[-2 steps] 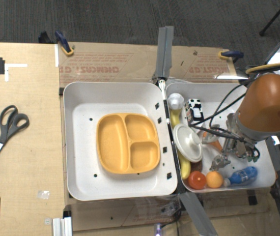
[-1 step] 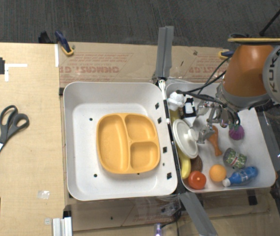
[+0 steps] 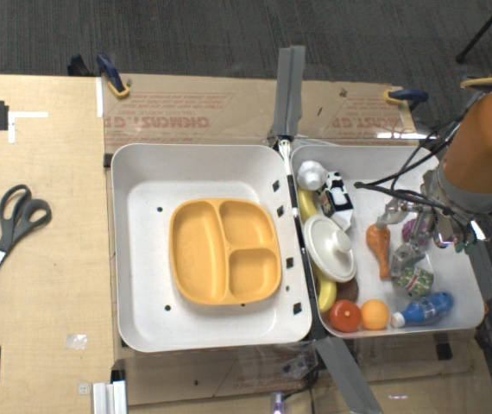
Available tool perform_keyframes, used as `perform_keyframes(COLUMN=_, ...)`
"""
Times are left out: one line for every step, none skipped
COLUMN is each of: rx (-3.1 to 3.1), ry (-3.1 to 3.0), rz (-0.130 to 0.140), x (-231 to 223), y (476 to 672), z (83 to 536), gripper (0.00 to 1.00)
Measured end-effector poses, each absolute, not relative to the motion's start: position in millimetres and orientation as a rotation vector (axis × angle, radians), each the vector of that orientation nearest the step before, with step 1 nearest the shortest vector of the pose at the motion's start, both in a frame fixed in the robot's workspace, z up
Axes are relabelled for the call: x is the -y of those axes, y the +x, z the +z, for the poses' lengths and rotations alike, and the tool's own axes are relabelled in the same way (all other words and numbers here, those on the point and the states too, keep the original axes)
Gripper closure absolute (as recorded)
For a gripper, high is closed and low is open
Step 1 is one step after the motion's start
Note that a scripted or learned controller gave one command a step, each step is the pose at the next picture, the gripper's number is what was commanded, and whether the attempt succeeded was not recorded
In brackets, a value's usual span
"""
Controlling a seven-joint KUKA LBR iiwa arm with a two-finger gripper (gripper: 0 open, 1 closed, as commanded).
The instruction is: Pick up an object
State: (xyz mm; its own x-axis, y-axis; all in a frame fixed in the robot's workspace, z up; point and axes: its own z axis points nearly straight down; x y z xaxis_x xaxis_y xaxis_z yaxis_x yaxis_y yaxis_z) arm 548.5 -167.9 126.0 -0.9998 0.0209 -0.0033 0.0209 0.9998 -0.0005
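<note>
The gripper (image 3: 412, 250) stands partly over a green patterned object (image 3: 414, 279), so the top of this object is hidden and its kind is not clear. To the left of the gripper, a yellow banana (image 3: 325, 294) is mostly covered by a white bowl (image 3: 331, 247). The arm (image 3: 485, 149) behind the gripper is cut by the right edge.
</note>
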Motion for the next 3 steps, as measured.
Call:
perform_keyframes(rx=-3.099, ry=0.381, rz=-0.003, x=150.3, y=502.5, z=95.6, gripper=0.0)
perform_keyframes(rx=-3.092, ry=0.536, rz=0.0, x=139.6, y=557.4, z=92.4, gripper=0.0)
perform_keyframes(rx=-3.13, ry=0.245, rz=0.006, x=215.2, y=527.8, z=92.8, gripper=0.0)
